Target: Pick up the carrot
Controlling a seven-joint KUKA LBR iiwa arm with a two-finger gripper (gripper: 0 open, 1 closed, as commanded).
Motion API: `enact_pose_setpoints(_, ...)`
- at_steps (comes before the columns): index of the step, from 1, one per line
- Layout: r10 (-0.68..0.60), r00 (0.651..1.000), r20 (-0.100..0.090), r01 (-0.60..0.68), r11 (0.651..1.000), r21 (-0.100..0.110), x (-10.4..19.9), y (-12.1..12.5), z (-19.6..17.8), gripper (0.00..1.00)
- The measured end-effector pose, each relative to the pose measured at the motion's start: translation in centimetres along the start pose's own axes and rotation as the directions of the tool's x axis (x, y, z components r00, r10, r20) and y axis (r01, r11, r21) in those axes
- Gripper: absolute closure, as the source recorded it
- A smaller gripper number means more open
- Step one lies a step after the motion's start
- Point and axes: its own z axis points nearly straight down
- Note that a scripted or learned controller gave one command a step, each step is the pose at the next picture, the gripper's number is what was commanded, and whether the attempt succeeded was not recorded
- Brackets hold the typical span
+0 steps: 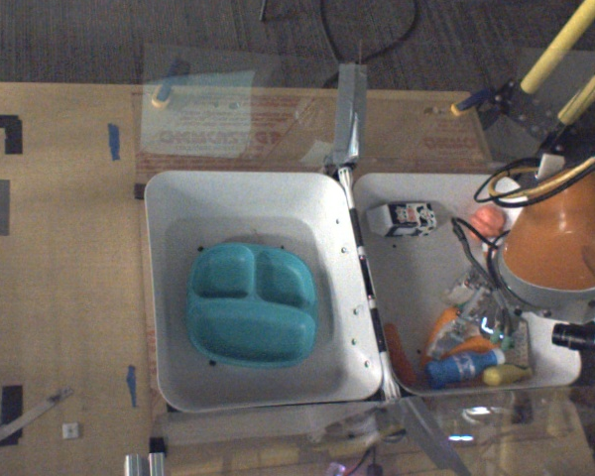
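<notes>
Divided plastic plate (251,303): teal
Two shallow bins (169,226): white
Slim carrot (398,356): orange-red
Small bottle (460,368): blue
Desk (59,266): tan

A single fixed camera is looking down on the bench (59,266) from above at a slight slant, far enough back to be taking in both white bins: the left bin (169,216) is sitting near frame centre and the right bin (416,191) is running toward the right edge. The arm (555,236) is entering from the right, lying nearest the lens. Dark carpet (129,18) is filling the top strip beyond the bench.
</notes>
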Motion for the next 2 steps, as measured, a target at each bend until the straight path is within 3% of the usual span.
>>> enact_pose_setpoints(1,0.237,0.971,-0.018,-0.237,0.971,0.011,-1.2,-0.5,-0.7,0.00)
enact_pose_setpoints(2,0.242,0.970,-0.013,-0.242,0.970,0.007,-1.4,-0.6,-1.8,1.00)
